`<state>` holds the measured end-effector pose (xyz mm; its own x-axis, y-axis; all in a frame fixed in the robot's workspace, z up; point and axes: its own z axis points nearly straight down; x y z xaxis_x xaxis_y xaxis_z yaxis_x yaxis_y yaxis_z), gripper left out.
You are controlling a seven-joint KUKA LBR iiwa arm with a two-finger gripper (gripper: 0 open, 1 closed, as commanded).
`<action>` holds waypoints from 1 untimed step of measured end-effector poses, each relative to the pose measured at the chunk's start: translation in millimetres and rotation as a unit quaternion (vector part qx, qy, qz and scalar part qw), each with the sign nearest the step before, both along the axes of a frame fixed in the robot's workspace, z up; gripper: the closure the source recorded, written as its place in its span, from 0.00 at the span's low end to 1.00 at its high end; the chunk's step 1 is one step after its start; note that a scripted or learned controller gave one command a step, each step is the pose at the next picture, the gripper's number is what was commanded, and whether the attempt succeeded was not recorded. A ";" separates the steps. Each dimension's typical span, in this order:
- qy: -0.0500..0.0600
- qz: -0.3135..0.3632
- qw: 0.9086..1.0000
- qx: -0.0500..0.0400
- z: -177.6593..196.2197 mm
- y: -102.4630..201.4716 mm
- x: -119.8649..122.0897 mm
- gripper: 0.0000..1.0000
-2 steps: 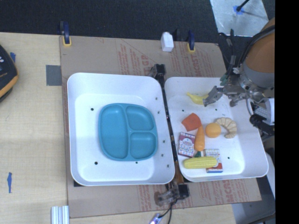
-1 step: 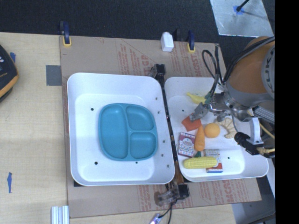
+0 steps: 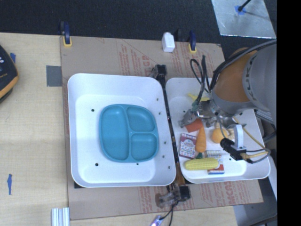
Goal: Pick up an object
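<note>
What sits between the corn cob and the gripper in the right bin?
In the camera view, an orange carrot lies between the corn cob and the gripper, with a red-and-white packet just left of it.

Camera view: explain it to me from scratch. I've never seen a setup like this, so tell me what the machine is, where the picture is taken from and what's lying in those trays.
This is one photo from a fixed camera above a bench, looking down at a slant. The grey and orange shape on the right is a robot arm, reaching down into the right bin. Its job is to pick up an object. That bin holds toy food and small items: a corn cob, a carrot, a small red and white packet and a yellow piece, among others. The left bin holds a blue divided plate. The arm's lower end sits low over the pile, but I cannot tell whether it holds anything.
</note>
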<state>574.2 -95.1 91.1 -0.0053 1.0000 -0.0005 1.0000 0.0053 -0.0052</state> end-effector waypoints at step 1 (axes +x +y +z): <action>0.001 0.001 1.000 0.000 10.6 -1.1 0.3 1.00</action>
<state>574.5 -96.2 101.7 -0.0074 1.0000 -0.0013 1.0000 0.0074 -0.0063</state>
